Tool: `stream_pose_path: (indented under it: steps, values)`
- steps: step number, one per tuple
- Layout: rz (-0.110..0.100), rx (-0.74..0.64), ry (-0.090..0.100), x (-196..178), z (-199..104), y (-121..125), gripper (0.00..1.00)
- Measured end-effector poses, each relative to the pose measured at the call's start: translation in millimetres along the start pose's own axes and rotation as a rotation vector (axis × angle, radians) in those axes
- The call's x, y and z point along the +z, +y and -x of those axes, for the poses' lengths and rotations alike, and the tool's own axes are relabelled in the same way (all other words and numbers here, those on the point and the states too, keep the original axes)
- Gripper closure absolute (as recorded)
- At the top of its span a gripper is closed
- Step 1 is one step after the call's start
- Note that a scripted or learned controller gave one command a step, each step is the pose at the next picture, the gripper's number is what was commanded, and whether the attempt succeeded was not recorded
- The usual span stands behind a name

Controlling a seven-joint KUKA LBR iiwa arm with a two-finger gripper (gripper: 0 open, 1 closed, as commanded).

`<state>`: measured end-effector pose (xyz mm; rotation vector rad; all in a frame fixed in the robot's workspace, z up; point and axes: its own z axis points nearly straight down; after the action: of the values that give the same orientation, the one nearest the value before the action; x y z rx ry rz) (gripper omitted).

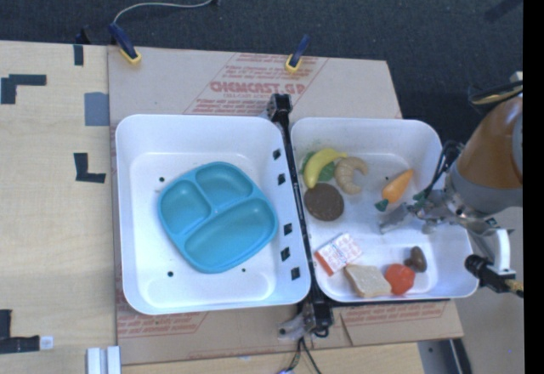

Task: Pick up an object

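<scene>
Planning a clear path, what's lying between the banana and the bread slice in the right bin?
In the camera view, the brown patty and red-white packet lie between banana and bread slice.

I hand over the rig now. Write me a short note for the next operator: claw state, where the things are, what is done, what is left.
Claw: low inside the right bin, near its right side, just below the carrot; nothing seen between its fingers, open or shut cannot be told.
Right bin: banana, croissant, brown patty, packet, bread, tomato, small brown piece.
Left bin: blue tray.
Done: no pick yet.
Left: grasp one thing and lift it.
</scene>
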<state>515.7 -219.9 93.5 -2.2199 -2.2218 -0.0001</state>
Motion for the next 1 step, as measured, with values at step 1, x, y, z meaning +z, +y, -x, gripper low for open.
stream_pose_path:
  steps: [1]
  values:
    - [0.007, -0.001, -0.004, 6.2, -9.0, 57.2, 0.0]
